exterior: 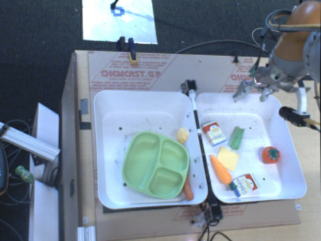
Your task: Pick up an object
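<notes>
The hand (255, 90) hangs over the far rim of the right bin (293, 157), its two fingers spread apart with nothing between them. From there the candidates lie toward the camera and slightly left. Nearest is the green piece (236, 137), its long axis running roughly away from the camera; the small carton (213, 133) sits just left of it, and the tomato (270, 154), probably a toy, lies further toward the camera.

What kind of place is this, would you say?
Probably a robotics lab test bench: a grey arm hangs over two white bins of toy food like a tomato and carrot, with loose cables around.
</notes>
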